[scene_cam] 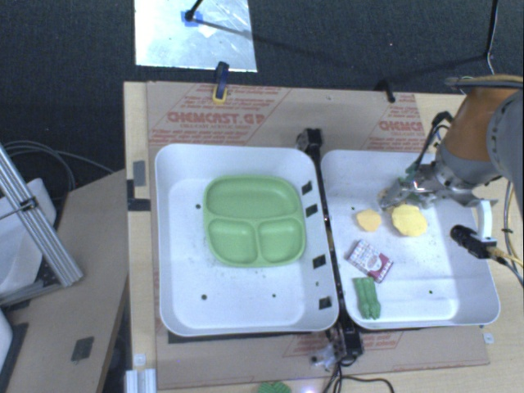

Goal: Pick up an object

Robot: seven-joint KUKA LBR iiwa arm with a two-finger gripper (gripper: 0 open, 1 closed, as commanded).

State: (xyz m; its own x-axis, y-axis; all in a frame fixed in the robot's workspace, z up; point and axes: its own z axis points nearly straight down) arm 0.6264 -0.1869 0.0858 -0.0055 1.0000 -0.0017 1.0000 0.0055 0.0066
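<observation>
Reaching down toward the yellow pieces in the right bin.
Low in the shallow white right-hand bin (467, 301), the grey claw (407, 191) hangs just above the larger round yellow lump (409, 220); its grip state cannot be told. Judged: approach stage; next it needs to descend and close squarely on the lump.

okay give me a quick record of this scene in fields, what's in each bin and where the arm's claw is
left bin: green divided plate, three compartments
right bin: two yellow pieces, a small one and a larger one; a small red and white packet; a green object near the front edge
arm: reaches in from the right, orange band above the wrist
claw: low over the right bin, just behind the two yellow pieces
held: nothing seen between the fingers
</observation>
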